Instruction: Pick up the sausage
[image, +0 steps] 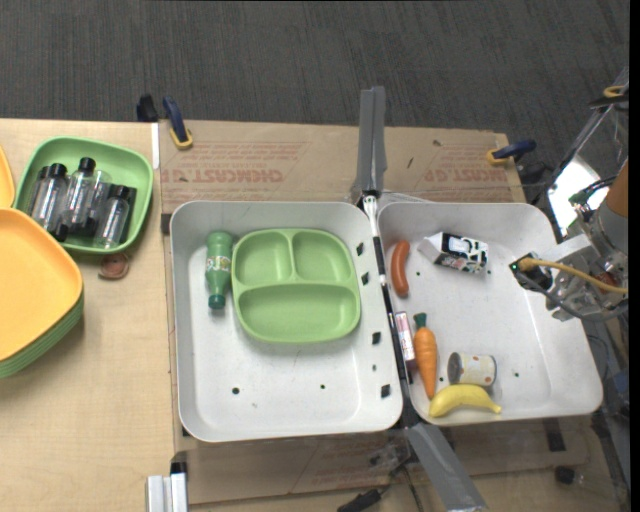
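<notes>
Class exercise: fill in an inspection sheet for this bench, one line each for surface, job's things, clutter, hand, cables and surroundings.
Surface: two white bins, left bin and right bin, on a cardboard-covered bench.
Job's things: sausage lies at the right bin's upper left, by the divider, untouched.
Clutter: carrot, banana, small can, black-and-white packet in the right bin; green divided plate and green bottle in the left.
Hand: hand at the right bin's right edge, far from the sausage; finger state unclear.
Cables: tan hose near the wrist.
Surroundings: green tray of bottles, orange plates, clamps.
</notes>
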